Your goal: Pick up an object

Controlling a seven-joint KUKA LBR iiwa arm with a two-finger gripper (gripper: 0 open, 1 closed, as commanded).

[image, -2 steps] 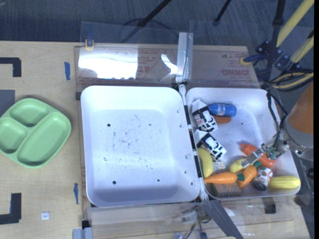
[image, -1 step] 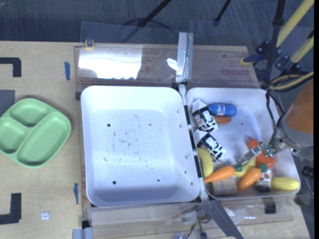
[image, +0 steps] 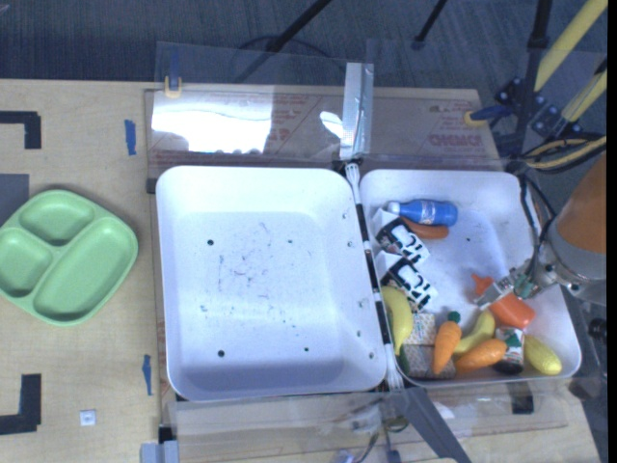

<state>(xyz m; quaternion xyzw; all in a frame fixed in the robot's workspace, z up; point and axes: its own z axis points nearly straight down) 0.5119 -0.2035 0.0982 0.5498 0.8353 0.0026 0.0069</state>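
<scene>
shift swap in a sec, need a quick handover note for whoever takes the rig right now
Gripper: low in the right bin, at its right side, just above an orange-red toy. Cannot tell whether it grips anything.
Things: all in the right bin. Blue bottle at the back, banana by the divider, carrots and a yellow piece at the front. Left bin holds no toys. Green tray sits on the bench to the left.
Done: nothing seen lifted.
Left: grasp one thing and raise it.
</scene>
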